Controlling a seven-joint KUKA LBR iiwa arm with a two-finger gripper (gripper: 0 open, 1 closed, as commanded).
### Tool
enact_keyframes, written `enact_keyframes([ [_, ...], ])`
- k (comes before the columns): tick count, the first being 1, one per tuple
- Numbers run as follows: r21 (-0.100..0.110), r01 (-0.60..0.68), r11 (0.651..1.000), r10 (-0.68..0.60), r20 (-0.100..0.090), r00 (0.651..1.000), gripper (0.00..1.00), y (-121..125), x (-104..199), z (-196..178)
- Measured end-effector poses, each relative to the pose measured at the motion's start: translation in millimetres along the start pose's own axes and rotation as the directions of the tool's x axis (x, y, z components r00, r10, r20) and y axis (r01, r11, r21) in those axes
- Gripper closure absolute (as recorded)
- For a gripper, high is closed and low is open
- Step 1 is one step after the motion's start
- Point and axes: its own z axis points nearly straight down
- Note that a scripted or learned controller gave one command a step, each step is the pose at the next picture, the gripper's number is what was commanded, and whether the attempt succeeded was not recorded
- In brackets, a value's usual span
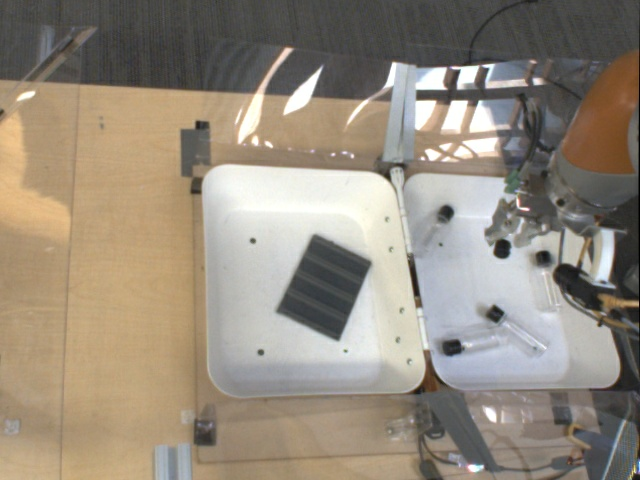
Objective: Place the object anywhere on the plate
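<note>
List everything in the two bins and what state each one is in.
dark ribbed plate: flat in the left bin, turned at an angle, nothing on it.
clear vials: black-capped, lying on their sides in the right bin.
gripper: low over the right bin.

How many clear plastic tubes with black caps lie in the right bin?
4, possibly more behind the arm: one upper left, two near the front, one under the gripper.
</note>
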Motion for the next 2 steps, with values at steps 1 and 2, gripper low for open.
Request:
enact_keyframes([
  [1, 0.003, 0.025, 1.000, -0.025, -0.002, 1.000, 1.00, -5.2, 113.7, 21.6],
  [2, 0.006, -0.106, 0.994, 0.106, -0.001, 0.994, 1.00, -74.0, 220.4, 21.5],
])
